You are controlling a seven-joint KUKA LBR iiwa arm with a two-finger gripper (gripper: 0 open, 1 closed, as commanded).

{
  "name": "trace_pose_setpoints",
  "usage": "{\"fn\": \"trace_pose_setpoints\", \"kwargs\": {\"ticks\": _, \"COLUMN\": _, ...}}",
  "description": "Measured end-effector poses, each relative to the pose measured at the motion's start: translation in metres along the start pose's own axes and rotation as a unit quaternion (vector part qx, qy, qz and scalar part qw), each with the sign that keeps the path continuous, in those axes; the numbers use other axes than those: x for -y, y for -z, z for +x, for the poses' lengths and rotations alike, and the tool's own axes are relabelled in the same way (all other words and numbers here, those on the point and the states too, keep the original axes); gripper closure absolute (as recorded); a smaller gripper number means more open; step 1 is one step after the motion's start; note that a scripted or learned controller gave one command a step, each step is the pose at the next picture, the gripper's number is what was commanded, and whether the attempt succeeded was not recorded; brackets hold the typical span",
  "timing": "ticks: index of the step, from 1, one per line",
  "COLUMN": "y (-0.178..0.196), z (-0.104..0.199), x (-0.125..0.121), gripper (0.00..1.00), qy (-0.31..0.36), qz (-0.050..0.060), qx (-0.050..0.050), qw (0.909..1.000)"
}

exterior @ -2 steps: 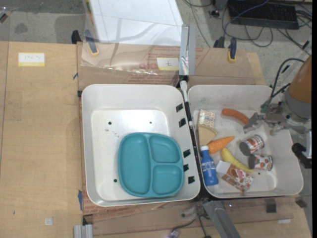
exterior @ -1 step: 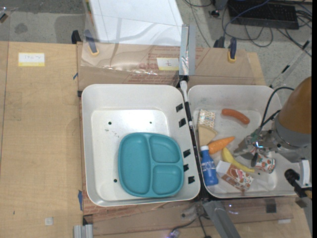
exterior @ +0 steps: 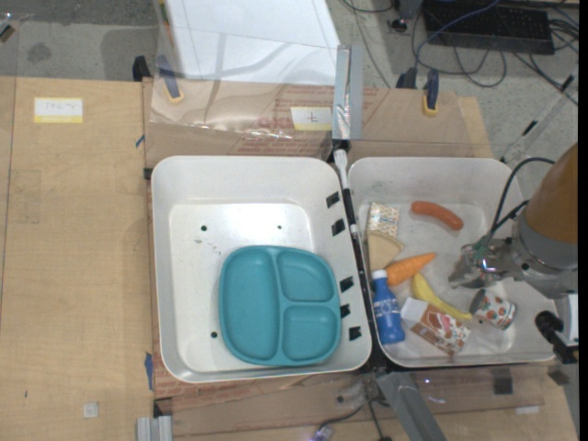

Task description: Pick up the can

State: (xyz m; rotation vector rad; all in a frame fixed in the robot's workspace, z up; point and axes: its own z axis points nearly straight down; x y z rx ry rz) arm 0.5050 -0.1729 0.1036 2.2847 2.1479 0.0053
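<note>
Hovering beside the can [exterior: 495,310] in the right bin [exterior: 432,168], gripper [exterior: 470,269] approaching | fingers' state: cannot tell | next: descend squarely over the can

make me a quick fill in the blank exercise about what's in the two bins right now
1. The teal divided tray lies in the ____ bin.
2. The blue bottle lies against the right bin's ____ wall.
3. The gripper hovers just above the white can with ____ spots.
4. The carrot lies between the cracker pack and the ____ banana.

Missing words: left; left; red; yellow
</note>
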Motion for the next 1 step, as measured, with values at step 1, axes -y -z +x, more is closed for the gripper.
{"fn": "trace_pose_setpoints", "kwargs": {"ticks": 1, "y": 0.0798, "z": 0.1161, "x": -0.0605, "gripper": 1.0, "qy": -0.013, "qz": 0.003, "qx": -0.001, "qw": 0.9999}}
